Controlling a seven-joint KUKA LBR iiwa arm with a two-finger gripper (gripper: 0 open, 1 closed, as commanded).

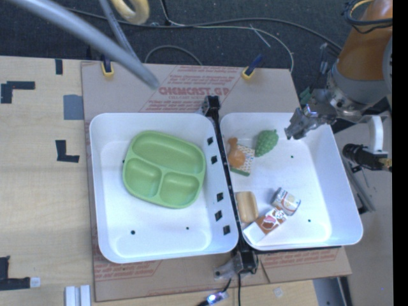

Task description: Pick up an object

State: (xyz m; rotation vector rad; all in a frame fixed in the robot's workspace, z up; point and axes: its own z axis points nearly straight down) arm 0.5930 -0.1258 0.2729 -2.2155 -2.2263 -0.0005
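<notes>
Item 1: brown cardboard sheet [191, 88] under both bins, printed in red "CHEMCAST GP" at its far edge; smaller print unreadable.

Item 2: grey arm's two-finger jaws [294, 130], hovering over the far right corner of the shallow white right bin [341, 190]. Whether they are apart or together cannot be told; nothing visible between them.

Item 3: bumpy green plastic lump [266, 142], just left of the jaws.

Item 4: orange-and-white packet [239, 158], further left, beside the black divider [218, 171].

Item 5: tan bread-like block [247, 208], small silver-and-orange can [286, 201] and red-and-white wrapper [271, 221], well nearer the camera than the jaws; labels illegible.

Item 6: light green sectioned plastic tray [164, 169] in the shallow white left bin [108, 234], far left of the jaws.

Open floor lies near the right bin's right wall, below the jaws.
</notes>
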